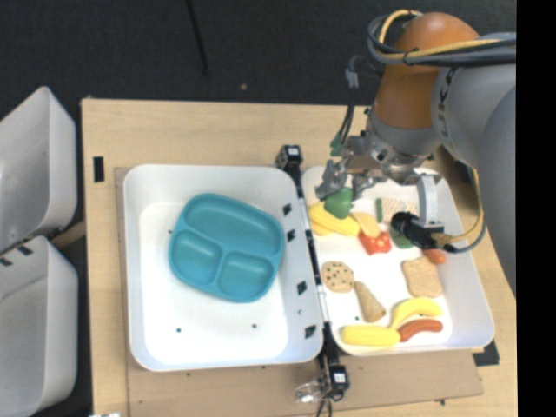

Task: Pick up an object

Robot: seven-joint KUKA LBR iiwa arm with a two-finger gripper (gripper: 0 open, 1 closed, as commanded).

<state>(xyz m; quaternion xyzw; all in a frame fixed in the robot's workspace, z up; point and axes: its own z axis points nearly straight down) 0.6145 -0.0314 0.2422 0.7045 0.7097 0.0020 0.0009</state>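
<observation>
The left bin point(139, 233) offers the most room: the teal divided plate point(228, 247) sits at its centre, with bare white floor all round, widest at 6 and 9 o'clock. The right bin point(469, 307) is crowded. The arm point(417, 85) overhangs its 12 o'clock end, above a green toy point(340, 202) and a banana point(333, 222). A cookie point(336, 274), cone point(369, 302), toast point(422, 276), corn cob point(369, 335) and sausage point(420, 327) fill 6 o'clock. A narrow bare strip runs along the 3 o'clock wall.
</observation>
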